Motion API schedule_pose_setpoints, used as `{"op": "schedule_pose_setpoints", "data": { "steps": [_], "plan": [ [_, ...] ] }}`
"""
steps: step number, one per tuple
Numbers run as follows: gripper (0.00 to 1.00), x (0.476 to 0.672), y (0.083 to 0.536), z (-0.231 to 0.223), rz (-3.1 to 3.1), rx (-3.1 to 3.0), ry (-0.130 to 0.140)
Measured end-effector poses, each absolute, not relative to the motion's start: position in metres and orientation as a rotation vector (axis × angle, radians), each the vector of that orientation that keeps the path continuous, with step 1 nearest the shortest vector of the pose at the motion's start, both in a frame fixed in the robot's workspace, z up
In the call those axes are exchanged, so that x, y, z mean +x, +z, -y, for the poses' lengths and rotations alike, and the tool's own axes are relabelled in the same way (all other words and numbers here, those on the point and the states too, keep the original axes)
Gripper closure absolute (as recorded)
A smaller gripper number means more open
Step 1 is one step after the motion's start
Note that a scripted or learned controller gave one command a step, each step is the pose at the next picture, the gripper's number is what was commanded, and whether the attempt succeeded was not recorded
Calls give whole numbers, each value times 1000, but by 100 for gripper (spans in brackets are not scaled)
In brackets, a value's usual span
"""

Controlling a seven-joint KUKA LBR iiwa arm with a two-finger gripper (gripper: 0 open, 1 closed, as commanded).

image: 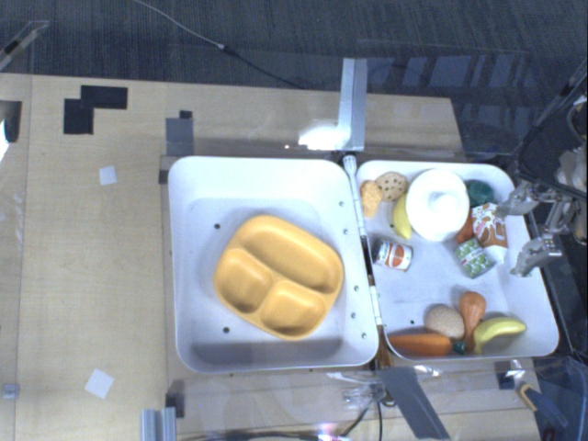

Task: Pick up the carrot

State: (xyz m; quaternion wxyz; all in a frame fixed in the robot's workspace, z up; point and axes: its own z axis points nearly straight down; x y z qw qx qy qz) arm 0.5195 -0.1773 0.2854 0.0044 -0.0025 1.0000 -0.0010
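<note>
The tool [536, 230] sits at the right edge of the right bin [542, 333], its two metal fingers spread apart with nothing between them, one near the bin's upper right corner and the other lower along the rim.

The carrot [471, 312] lies down and to the left of the tool, in the lower part of the same bin. It is a smooth orange toy, thick at its upper end and tapering toward a dark green stub at the front wall, so its long axis runs roughly up and down in the view with a slight tilt. It is tightly hemmed: a rounded tan potato [445, 320] touches its left side, a glossy yellow banana [499, 330] curves against its right, and a long red-orange sausage [421, 344] lies crosswise along the front wall just beside its tip.

By judgement, the tool must travel inward and toward the front wall, closing across the carrot's thick end where neighbours crowd least.
</note>
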Motion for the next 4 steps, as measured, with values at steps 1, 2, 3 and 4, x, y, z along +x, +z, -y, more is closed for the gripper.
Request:
{"op": "schedule_pose_setpoints", "data": {
  "steps": [1,2,3,4],
  "plan": [
    [0,490,152,202,-3114,-398,1],
    [0,516,97,136,-3108,-276,-11],
    [0,505,136,121,-3119,267,-1],
    [0,492,90,86,-3075,560,1]
  ]
}}
